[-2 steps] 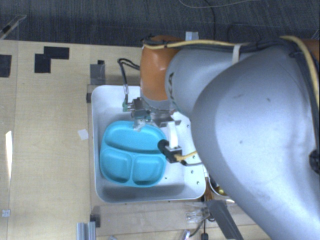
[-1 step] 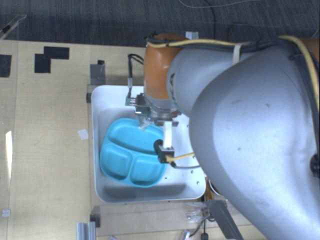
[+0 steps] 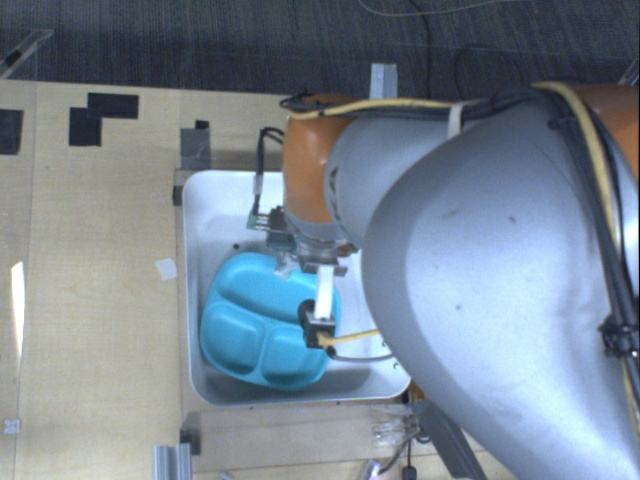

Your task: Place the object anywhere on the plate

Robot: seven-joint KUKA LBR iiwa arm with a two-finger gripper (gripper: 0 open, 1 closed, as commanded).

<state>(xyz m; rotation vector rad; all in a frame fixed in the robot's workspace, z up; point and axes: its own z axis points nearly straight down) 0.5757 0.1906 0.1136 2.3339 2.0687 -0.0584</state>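
Observation:
A light blue plate (image 3: 255, 318) with moulded compartments lies in the white bin (image 3: 205, 218), filling its lower left part. My gripper (image 3: 292, 260) hangs just over the plate's upper right edge, below the orange wrist band. The grey arm covers the gripper from above, so its tips are hidden. No loose object can be made out on the plate or beside it.
The big grey arm (image 3: 480, 268) covers the right half of the view, including the right side of the bin. Pale wooden bench (image 3: 90, 298) extends to the left, with black marks near its far edge. Metal brackets stand at the bin's corners.

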